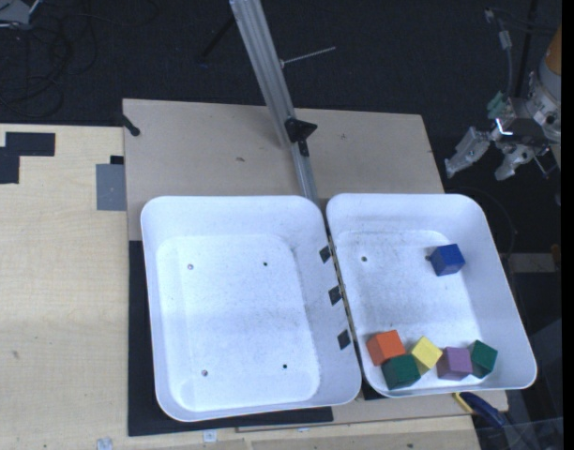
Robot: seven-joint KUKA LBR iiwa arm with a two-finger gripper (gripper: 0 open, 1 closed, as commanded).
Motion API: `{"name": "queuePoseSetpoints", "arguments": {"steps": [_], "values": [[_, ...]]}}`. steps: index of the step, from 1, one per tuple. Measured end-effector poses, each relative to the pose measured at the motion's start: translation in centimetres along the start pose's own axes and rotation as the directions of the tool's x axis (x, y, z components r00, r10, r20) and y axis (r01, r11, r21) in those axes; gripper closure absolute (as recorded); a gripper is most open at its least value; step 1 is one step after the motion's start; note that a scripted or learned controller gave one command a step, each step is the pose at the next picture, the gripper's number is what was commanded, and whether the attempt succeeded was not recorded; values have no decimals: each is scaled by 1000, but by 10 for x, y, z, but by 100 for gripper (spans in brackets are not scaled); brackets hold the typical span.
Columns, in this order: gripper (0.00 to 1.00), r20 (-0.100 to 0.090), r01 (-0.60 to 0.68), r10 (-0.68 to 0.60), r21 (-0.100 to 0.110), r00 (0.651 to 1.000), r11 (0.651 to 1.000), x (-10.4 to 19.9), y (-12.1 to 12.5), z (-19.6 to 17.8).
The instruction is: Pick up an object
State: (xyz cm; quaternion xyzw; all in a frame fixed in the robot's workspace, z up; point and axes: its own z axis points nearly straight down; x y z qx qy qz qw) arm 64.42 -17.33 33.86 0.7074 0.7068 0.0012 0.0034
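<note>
Blue cube (pixel 446 259) sits alone in our right white bin (pixel 498 251); at two o'clock our two-finger gripper (pixel 489 160) hangs spread, empty, outside the bin.

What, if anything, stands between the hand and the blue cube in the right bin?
Nothing visible does. The hand hangs beyond the right bin's far rim, and the blue cube sits alone on bare floor, well apart from the blocks clustered at the near edge.

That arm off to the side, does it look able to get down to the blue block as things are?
Probably yes. The blue block sits alone on open floor in the right bin, apart from the other blocks clustered at the near edge. The end effector hangs beyond the bin's far right corner, with nothing between them.
</note>
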Motion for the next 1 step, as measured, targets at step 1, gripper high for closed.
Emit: {"name": "queuePoseSetpoints", "arguments": {"steps": [1], "values": [[0,-3,1,0,14,1000,1000,-17,7,57]]}}
